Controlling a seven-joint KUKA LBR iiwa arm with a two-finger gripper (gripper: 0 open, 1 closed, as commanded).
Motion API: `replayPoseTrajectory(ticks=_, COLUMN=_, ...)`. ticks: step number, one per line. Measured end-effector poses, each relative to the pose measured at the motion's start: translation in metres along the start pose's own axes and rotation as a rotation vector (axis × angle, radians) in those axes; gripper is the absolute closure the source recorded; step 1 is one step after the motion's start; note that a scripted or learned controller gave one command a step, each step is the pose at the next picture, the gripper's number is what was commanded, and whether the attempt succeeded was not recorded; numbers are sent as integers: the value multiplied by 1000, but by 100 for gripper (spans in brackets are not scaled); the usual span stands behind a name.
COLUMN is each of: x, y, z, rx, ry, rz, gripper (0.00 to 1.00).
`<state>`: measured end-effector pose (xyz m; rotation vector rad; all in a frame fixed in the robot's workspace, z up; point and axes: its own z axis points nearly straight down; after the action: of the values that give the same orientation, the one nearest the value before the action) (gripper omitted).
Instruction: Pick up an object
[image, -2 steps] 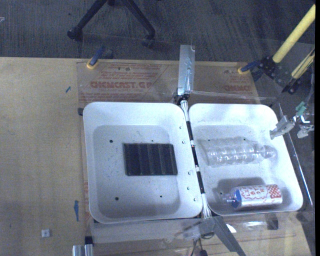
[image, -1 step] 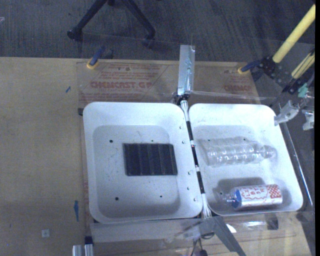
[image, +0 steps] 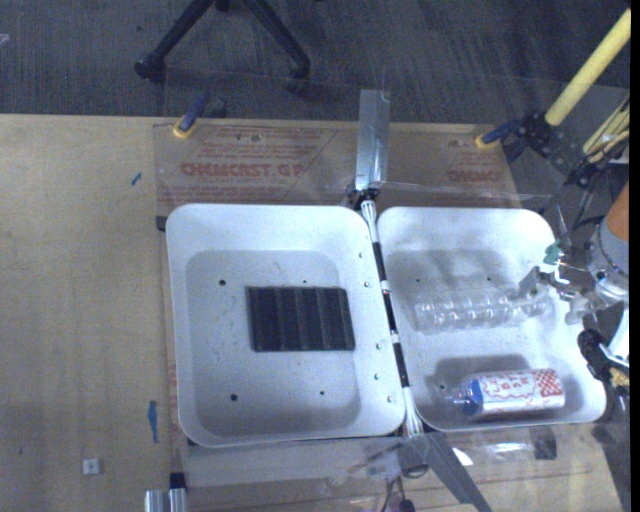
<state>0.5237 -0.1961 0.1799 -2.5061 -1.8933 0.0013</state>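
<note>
The wooden bench (image: 80, 300) spans the frame, bearing the left bin (image: 190, 250) and the right bin (image: 400, 235) side by side at centre. A dark ribbed tray (image: 300, 318) lies flat in the middle of the left bin. In the right bin, a clear plastic bottle (image: 470, 310) lies on its side (hard to make out against the white), and below it, near the bin's lower edge, lies a red-and-white labelled bottle (image: 510, 390). The gripper (image: 570, 280) sits at the right bin's right rim, by the clear bottle's end; whether it is apart or together I cannot tell.
</note>
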Motion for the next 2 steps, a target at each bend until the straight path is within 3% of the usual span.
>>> replayPoseTrajectory(ticks=1, x=-2, y=1, z=-10, rx=-4, ry=-1, rz=5, gripper=100)
replayPoseTrajectory(ticks=2, x=-2, y=1, z=-10, rx=-3, ry=-1, rz=5, gripper=0)
